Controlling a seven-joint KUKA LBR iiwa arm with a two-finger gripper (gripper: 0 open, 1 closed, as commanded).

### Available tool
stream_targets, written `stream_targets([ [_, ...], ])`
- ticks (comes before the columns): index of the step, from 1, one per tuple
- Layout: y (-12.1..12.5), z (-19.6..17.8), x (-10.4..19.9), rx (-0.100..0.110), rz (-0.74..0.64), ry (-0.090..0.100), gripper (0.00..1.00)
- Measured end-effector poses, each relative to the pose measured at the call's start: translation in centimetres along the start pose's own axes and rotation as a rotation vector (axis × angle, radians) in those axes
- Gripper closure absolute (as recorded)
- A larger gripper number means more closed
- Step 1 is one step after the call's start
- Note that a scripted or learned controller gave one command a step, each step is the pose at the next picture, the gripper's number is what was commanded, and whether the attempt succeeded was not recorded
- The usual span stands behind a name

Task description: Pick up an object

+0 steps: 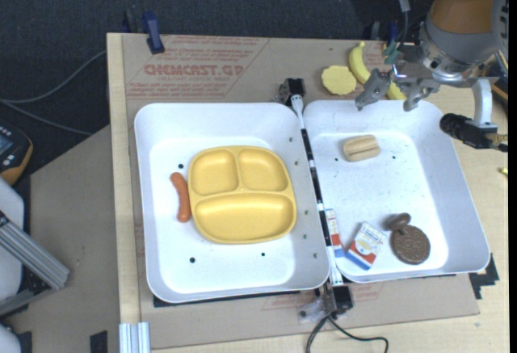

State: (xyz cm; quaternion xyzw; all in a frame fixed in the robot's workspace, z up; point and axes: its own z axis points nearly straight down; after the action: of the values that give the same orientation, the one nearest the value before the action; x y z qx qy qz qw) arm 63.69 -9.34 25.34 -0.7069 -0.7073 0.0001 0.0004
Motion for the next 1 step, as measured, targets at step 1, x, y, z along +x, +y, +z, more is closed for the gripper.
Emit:
stream_targets([
  [1,0.74,16.27,-3.43,0.013,0.004,0.001,0.00],
])
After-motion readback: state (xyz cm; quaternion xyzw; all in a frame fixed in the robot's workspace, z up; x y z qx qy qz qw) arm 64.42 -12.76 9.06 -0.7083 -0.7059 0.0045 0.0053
